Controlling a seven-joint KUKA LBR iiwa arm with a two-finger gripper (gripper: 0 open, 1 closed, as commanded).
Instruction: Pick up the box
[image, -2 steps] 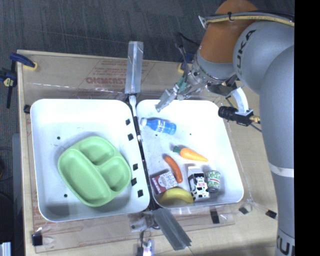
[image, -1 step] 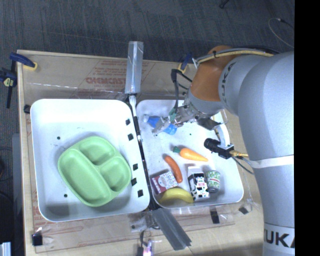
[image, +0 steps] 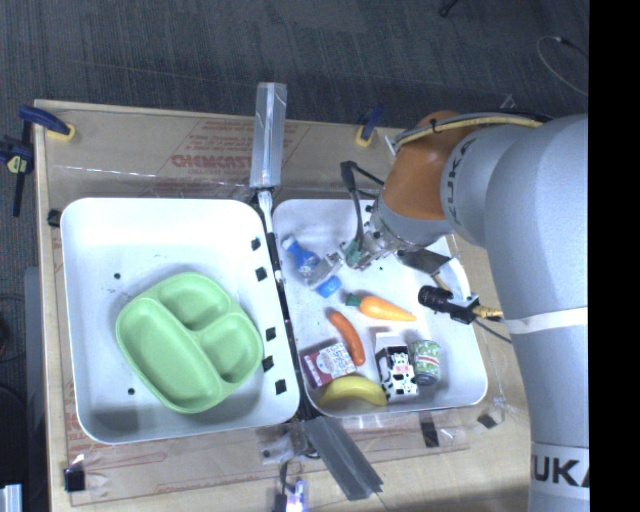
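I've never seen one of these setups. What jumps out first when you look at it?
The big grey arm with its orange band fills the right side, its claw down in the right bin. That bin holds a carrot, a banana and a small cow-patterned box. A green divided plate lies in the left bin.

My single fixed camera sits above bench (image: 150, 150), looking down at slant. Medium distance: I see both white bins whole, left bin (image: 90, 225) and right bin (image: 470, 375), plus bench edges and dark floor beyond. Arm (image: 520, 200) enters from frame right, looming large, so I judge it nearer lens. Gripper (image: 357, 252) sits over right bin's far part.
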